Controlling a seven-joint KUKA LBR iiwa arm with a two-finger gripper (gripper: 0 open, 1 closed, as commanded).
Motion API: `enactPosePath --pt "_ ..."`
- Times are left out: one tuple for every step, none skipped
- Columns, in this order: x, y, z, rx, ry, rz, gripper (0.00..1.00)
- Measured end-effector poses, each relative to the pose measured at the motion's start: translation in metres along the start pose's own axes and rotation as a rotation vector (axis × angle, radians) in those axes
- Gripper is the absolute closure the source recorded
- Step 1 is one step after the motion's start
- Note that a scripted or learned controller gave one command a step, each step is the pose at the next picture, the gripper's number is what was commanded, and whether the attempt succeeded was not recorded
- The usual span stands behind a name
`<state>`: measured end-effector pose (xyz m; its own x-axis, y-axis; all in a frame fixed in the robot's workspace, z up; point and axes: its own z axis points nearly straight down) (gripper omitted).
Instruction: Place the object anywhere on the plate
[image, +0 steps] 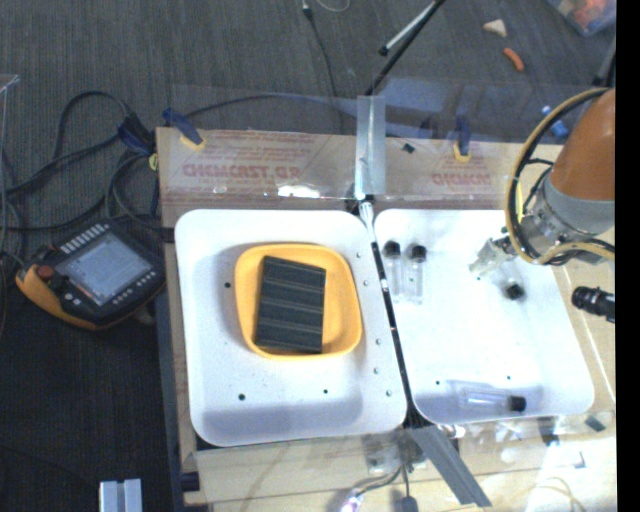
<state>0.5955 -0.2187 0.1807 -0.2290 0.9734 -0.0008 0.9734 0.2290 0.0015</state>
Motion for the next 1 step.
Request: enactPosePath --pt "0.0 0.0 0.0 0.0 0.0 0.0 0.0"
